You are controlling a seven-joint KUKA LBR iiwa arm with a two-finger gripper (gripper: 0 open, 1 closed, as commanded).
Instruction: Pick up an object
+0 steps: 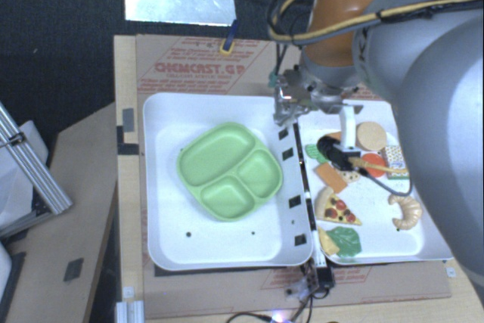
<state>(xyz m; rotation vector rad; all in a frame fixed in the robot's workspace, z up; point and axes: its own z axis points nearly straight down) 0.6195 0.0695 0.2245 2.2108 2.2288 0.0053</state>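
Note:
My gripper (284, 108) hangs over the far end of the divider between the two bins, under the orange band of the arm. The right bin (423, 242) holds several toy foods: a pizza slice (336, 208), a croissant (406, 211), a round tan biscuit (371, 136), an orange cracker (330, 175), a red-orange piece (376, 162) and a green leaf (344, 240). All of them lie nearer and to the right of the gripper, apart from it. The arm's bulk hides the bin's far right corner.
A light green three-compartment plate (229, 171) lies in the middle of the left bin (162, 238). A black-marked divider (300, 193) runs between the bins. Cardboard (189, 64) lies under the bins.

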